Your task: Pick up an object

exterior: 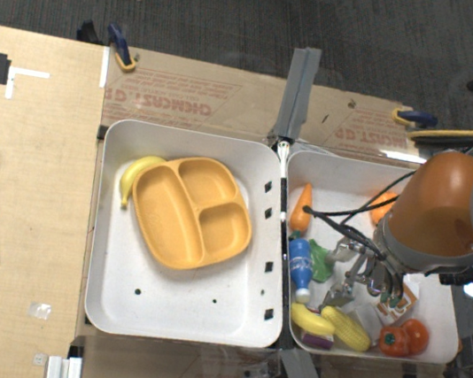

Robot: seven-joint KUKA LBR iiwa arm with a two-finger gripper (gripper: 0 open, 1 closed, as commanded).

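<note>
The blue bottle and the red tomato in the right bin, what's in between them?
In the camera view, the gripper hangs between the blue bottle and the red tomato, with the yellow toys lying just below it.

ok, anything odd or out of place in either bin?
One thing: a yellow toy banana in the left white bin lies wedged under the rim of the orange three-compartment plate, which itself sits askew to the bin walls. The right white bin is a crowded jumble of toy food under the claw, nothing spilled.

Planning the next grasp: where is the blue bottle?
The blue bottle lies in the right bin by its left wall, below the carrot, above the bananas.
</note>
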